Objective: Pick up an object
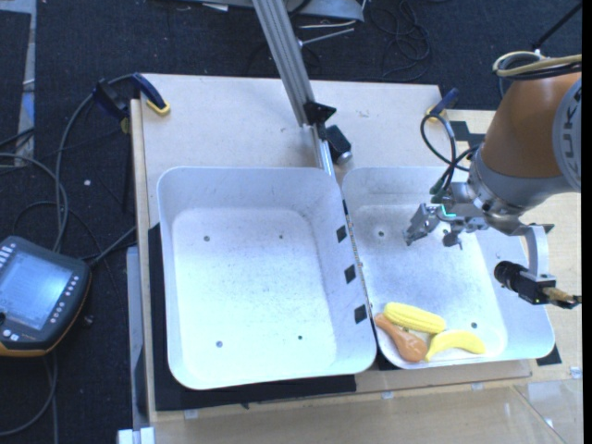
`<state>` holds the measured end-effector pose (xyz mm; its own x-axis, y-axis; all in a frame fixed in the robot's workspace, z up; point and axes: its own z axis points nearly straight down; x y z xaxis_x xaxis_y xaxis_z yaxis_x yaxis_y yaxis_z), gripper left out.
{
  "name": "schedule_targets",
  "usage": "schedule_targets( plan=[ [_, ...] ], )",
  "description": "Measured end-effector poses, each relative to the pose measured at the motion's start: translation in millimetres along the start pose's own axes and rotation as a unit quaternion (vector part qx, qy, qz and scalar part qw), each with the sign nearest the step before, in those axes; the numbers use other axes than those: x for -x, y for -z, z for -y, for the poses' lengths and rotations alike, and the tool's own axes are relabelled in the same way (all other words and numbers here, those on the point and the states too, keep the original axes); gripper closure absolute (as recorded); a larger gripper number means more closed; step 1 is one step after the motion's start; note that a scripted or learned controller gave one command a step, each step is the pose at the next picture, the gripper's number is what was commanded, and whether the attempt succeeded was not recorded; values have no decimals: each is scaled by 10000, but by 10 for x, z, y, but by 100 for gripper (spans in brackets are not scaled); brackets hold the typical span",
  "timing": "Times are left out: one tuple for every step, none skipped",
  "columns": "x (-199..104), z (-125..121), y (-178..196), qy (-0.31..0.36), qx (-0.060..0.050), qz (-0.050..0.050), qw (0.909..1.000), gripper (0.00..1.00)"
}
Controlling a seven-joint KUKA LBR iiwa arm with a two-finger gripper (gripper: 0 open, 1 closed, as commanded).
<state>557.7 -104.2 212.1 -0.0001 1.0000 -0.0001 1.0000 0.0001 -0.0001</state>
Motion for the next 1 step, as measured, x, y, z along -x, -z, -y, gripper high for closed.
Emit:
schedule_targets(
  plan=[
    [0, 0, 0, 0, 0, 0, 10000, 0]
  ],
)
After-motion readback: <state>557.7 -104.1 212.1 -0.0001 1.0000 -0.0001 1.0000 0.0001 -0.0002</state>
